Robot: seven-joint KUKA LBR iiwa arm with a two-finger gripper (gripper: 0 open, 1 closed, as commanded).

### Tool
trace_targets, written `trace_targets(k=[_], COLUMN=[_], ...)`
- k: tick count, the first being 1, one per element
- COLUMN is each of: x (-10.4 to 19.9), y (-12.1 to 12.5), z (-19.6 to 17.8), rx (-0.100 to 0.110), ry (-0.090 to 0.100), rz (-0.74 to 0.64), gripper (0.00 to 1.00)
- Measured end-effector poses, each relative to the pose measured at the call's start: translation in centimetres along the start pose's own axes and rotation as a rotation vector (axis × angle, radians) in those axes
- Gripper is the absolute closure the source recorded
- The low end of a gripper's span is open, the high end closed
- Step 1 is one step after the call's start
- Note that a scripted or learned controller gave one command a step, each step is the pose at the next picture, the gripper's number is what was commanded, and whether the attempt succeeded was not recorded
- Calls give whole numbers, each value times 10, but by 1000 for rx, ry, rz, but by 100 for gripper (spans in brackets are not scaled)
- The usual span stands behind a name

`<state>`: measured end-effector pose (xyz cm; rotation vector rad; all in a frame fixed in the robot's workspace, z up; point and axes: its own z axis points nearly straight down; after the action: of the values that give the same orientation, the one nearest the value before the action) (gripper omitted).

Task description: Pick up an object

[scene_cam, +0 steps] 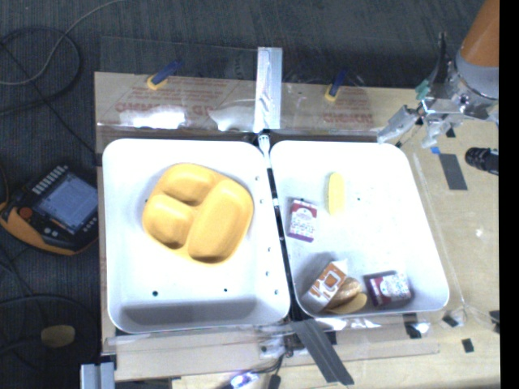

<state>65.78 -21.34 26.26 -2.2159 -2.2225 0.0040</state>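
I see the arm (485, 31) at the upper right corner, grey with its orange band, parked over the table (470, 241) outside the bins; the end effector (422, 120) sits just beyond the right bin's (426, 209) far right corner, and I cannot tell how far open it is; nothing visible between its tips. Right bin holds a small yellow oblong piece (335, 193) near the middle, a red-and-white packet (302, 220) just to its left, an orange-and-white packet (328, 284) at the near edge lying on a tan bun-like item (350, 302), and a dark red packet (388, 288) just beside them. Left bin (122, 241) holds a large yellow lobed object (197, 211), centred; a handheld pendant (57, 209) lies on the floor far left.
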Motion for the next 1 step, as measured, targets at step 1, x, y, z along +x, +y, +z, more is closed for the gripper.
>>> trace_targets(k=[1], x=[51], y=[10], z=[134], rx=[2], ry=[-2], rz=[-42], gripper=[0])
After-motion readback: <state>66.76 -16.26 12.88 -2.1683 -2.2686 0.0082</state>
